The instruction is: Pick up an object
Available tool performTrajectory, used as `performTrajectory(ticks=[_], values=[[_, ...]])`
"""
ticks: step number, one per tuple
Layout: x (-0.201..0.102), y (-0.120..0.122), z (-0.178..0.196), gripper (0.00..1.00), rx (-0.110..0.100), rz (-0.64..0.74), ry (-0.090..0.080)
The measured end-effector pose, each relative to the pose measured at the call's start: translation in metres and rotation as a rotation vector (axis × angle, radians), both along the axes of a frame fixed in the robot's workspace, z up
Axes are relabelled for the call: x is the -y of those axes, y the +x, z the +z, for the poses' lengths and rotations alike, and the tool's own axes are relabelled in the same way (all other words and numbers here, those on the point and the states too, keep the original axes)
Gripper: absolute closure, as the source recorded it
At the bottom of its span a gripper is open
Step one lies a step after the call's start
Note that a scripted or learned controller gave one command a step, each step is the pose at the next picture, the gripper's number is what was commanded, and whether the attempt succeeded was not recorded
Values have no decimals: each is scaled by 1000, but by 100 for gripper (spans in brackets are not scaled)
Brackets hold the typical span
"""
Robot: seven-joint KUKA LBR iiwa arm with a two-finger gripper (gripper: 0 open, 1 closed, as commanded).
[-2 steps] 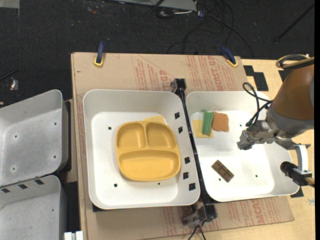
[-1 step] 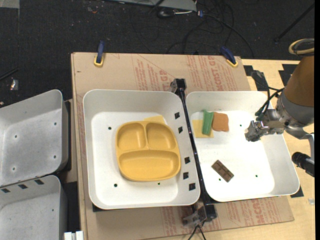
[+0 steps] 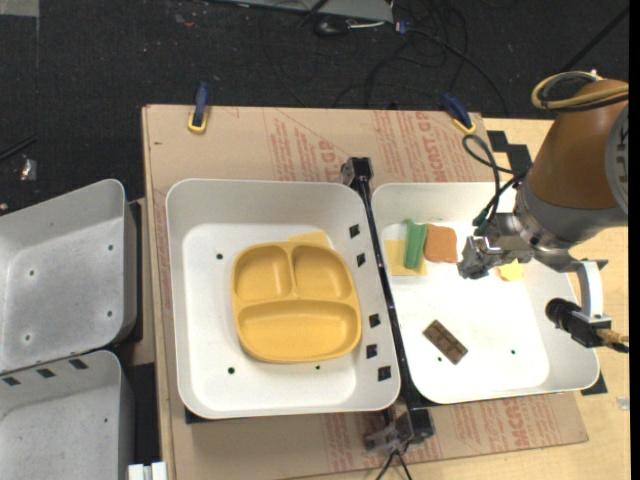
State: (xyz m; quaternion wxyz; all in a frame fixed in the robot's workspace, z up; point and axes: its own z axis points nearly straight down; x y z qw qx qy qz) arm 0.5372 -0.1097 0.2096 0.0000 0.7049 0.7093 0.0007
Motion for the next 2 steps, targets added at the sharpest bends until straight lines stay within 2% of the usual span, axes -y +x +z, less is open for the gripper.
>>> performTrajectory(ticks=[1,2], values=[[-51,13,13,100,1,2,1],[-105,35,9,100,1,3,1]])
